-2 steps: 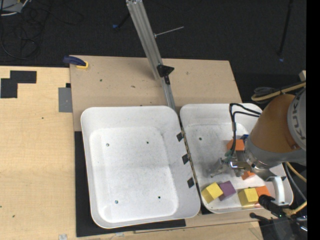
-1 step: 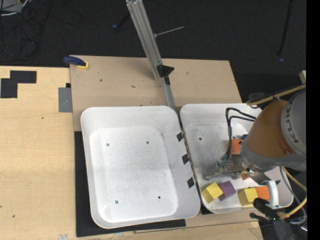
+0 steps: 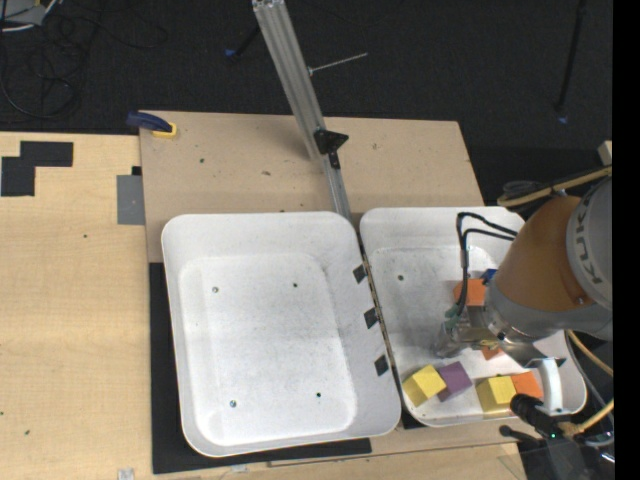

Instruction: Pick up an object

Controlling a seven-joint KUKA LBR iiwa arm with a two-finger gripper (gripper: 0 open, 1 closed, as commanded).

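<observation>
Right bin (image 3: 420, 258), shallow white plastic, rounded corners, matte speckled floor: holds all loose stock. Left bin (image 3: 260, 338), same make.

Yellow block (image 3: 425, 384), near front wall of right bin; small cube, flat faces, crisp edges. Purple block (image 3: 455, 377), touching yellow block on its right side; similar cube. Second yellow block (image 3: 494, 393) and orange block (image 3: 527, 384), further right along the front wall, just beside each other. Orange piece (image 3: 470, 292), mid-bin, partly hidden behind the arm.

Likely handling: light, rigid, probably foam or painted wood; not fragile, not notably slippery. Best taken across two opposite flat faces; yellow block's free left side offers room, purple neighbour crowds the other.

Tool (image 3: 452, 340), grey metal, low over right bin floor, just behind the yellow and purple pair. Spread of tool: cannot tell. Nothing seen gripped.

Bench (image 3: 300, 158): pale wood board.
</observation>
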